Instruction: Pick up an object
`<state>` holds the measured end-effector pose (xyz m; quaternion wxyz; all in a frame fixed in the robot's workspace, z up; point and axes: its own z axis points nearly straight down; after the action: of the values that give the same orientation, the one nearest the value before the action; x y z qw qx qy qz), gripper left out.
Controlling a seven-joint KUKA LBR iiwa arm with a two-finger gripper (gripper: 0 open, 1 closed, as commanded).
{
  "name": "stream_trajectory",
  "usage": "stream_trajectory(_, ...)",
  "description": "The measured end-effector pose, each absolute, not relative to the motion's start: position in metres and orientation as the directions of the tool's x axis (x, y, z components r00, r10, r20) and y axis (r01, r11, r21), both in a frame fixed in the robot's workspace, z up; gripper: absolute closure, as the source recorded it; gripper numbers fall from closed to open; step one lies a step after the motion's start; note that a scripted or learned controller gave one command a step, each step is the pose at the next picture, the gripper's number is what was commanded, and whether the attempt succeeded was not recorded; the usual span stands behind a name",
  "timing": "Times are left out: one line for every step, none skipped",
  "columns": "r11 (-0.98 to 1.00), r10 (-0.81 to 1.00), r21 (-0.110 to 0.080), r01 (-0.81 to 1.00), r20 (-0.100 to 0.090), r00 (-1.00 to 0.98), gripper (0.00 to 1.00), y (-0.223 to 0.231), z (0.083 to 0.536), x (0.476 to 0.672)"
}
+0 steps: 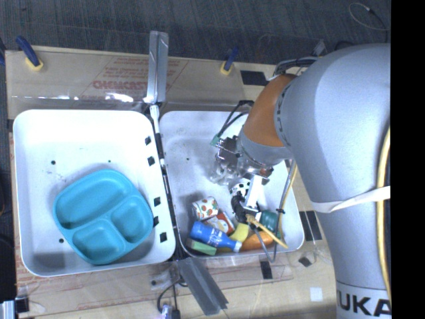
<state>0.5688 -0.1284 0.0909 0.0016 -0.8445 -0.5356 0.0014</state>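
Arm: grey KUKA iiwa with an orange band, reaching in from the right over the right bin
Gripper: low over the middle of the right bin; open or closed cannot be told, nor whether anything is gripped
Right bin: white; the objects to pick lie heaped in its near corner
Heap: blue bottle, small patterned cup, yellow piece, orange item, teal item, all touching or overlapping
Left bin: white
Blue tray: three compartments, lying in the near half of the left bin
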Motion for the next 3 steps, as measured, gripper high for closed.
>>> stream_trajectory(-0.426, 0.905, -0.004, 0.905, 0.0, 0.426, 0.0, -0.128, 0.091, 0.569)
stream_trajectory(-0.525, 0.851, -0.003, 0.851, 0.0, 0.525, 0.0, -0.096, 0.092, 0.638)
stream_trajectory(-0.675, 0.738, -0.003, 0.738, 0.0, 0.675, 0.0, -0.161, 0.092, 0.657)
